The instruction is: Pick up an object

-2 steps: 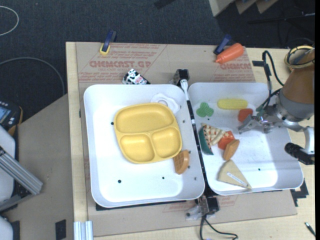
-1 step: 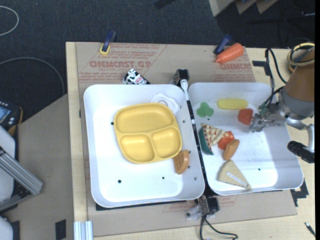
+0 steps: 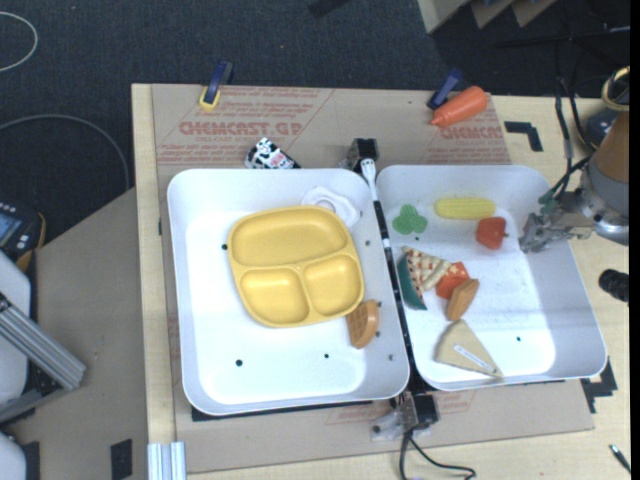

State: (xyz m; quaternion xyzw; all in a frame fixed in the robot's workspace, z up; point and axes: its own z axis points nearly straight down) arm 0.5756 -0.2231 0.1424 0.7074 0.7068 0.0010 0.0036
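Here, corn cob [image 3: 465,207] lying left-right, gripper [image 3: 543,230] beside right bin [image 3: 560,308] rim

An orange clamp [image 3: 459,106], a blue-yellow clamp [image 3: 213,86] and a black-and-white toy [image 3: 269,155] lie behind the bins.

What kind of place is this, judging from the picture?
Probably a robot test bench in a lab: two white bins clamped on a board, toy food such as a corn cob, and a robot arm reaching in.
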